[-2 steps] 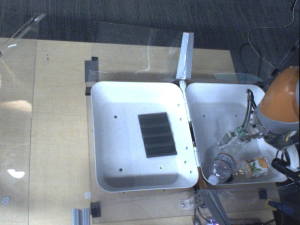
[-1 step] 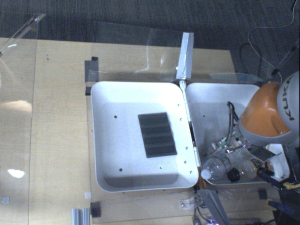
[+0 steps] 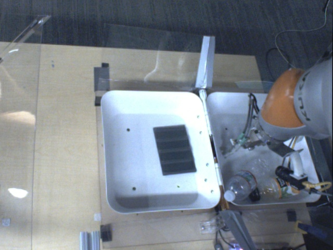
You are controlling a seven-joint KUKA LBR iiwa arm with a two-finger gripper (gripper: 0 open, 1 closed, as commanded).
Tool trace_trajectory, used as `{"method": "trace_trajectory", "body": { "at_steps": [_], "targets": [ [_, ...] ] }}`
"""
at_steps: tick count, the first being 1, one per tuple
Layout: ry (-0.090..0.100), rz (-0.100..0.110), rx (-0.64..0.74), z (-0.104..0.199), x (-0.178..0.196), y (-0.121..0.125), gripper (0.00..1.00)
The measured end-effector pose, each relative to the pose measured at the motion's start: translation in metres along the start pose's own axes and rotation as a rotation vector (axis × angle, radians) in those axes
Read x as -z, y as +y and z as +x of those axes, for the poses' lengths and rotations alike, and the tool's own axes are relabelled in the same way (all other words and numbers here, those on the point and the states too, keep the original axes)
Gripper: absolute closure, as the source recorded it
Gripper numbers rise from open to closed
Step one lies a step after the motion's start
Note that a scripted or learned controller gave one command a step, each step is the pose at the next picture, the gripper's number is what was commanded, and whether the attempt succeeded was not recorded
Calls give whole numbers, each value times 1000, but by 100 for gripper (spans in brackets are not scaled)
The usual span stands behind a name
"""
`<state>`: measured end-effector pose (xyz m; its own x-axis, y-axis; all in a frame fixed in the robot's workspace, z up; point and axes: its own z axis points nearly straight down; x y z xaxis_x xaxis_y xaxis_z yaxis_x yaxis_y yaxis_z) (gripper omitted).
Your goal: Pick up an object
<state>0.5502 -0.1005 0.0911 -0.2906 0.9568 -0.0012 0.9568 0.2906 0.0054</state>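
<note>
A black ridged rectangular pad (image 3: pixel 174 149) lies flat in the middle of the left bin (image 3: pixel 119 139). In the right bin (image 3: pixel 229 108), a clear plastic bottle (image 3: pixel 241 185) with a white cap lies on its side at the front edge. My gripper (image 3: pixel 237 144) hangs low over the middle of the right bin, pointing left. It is a little above and behind the bottle, with nothing seen in it. The grey arm with its orange band (image 3: pixel 281 105) covers the bin's right part.
A small dark thing (image 3: pixel 254 194) and a clear, brownish piece (image 3: pixel 271 190) lie beside the bottle at the right bin's front. A ridge (image 3: pixel 210 139) divides the two bins. A grey post (image 3: pixel 205 61) stands behind the bins.
</note>
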Motion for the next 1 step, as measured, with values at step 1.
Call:
{"method": "trace_trajectory", "body": {
  "at_steps": [1],
  "targets": [
    [0,0,0,0,0,0,0]
  ]
}}
